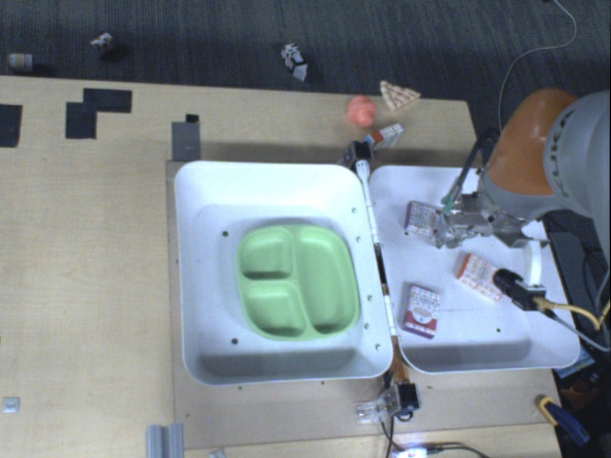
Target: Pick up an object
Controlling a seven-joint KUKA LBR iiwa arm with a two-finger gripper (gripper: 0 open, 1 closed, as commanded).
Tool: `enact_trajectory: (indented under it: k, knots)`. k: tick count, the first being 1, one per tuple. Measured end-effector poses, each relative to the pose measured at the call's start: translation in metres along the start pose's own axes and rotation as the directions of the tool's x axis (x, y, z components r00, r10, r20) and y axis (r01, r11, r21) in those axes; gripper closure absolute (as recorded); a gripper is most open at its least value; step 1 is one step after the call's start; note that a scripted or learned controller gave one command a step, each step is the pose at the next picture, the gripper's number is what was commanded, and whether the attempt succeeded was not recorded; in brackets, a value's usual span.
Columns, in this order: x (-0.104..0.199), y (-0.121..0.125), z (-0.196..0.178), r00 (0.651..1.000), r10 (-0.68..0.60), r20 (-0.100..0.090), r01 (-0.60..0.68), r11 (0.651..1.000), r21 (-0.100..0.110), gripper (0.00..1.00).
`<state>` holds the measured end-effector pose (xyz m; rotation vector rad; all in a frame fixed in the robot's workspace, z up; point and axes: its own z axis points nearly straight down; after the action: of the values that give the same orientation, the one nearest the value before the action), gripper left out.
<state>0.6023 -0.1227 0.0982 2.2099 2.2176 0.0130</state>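
Small packet with a dark red lower part (421,311): lay flat at the near side of the right bin (535,346), by the wall it shares with the left bin (191,256). Second packet, orange and white (477,275): lay farther back and to the right, its long axis slanted. Third packet, pale with pinkish print (419,218): lay at the far left of the right bin, just beside the gripper (447,227) on its left, so close that contact could not be ruled out. The gripper sat low over the bin floor; whether its fingers stood apart or together could not be told, and no item showed between them. Judged nearest candidate: the pale packet, a short sideways shift leftward. Green divided tray (296,280): in the left bin, well apart.
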Motion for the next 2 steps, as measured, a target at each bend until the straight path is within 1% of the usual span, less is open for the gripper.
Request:
enact_trajectory:
  k: [1, 2]
  knots:
    - [0.000, 0.000, 0.000, 1.000, 0.000, 0.000, 0.000, 1.000, 0.000, 0.00]
    - [0.034, -0.066, 0.010, 1.000, 0.002, -0.001, -0.002, 1.000, 0.004, 0.00]
